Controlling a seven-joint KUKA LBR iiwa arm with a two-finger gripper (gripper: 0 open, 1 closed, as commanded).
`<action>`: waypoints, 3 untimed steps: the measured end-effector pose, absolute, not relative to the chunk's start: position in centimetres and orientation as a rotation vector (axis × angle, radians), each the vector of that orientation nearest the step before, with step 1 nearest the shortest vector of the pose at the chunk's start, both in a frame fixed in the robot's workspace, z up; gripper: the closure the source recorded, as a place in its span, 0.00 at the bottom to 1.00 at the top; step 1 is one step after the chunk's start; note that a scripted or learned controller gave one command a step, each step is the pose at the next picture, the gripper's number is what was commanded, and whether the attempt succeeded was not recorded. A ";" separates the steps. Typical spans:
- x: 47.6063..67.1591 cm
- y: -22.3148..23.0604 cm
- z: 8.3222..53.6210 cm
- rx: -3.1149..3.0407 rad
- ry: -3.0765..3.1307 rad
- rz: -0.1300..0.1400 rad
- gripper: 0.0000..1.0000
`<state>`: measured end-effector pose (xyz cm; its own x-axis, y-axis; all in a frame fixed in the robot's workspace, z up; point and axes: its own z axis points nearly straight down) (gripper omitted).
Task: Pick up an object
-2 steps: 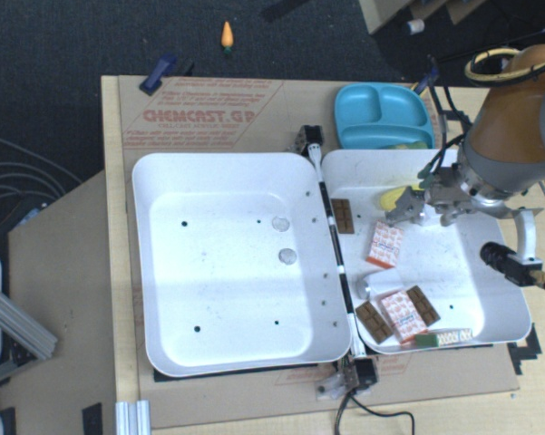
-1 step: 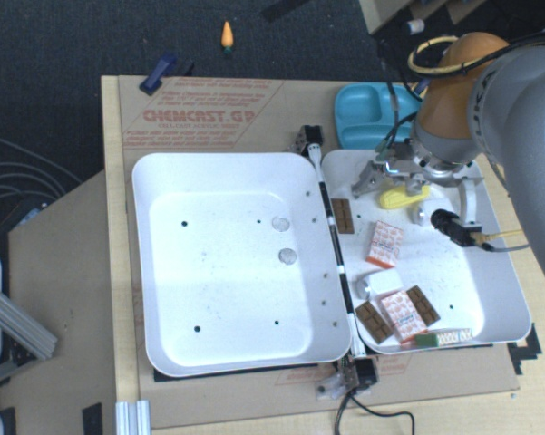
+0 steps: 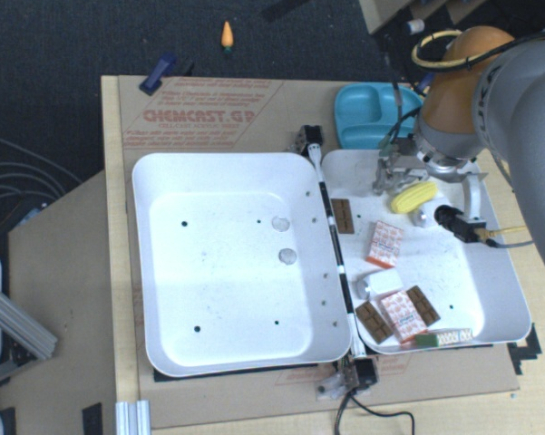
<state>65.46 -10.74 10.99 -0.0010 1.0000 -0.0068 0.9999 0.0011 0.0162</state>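
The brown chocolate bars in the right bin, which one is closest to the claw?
The brown bar lying alone by the bin's left wall, nearest the claw. The other two lie at the bin's near end, flanking a red-and-white packet.

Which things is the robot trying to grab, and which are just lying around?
For the job:
the hand, low in the right bin
yellow toy just beneath it
red-and-white packets
brown bars

Just lying around:
left bin
blue dish behind the bins
orange bit and blue bit on the floor
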 end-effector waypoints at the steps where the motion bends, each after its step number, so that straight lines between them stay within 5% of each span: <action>1: 65.4 -10.7 11.0 2.209 2.212 0.009 0.00; 2: 62.8 -11.9 8.4 2.224 2.223 -0.003 0.00; 3: 56.4 -9.3 8.4 2.224 2.223 -0.001 0.00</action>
<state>56.40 -9.28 8.43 0.0007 1.0000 0.0014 1.0000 -0.0007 -0.0027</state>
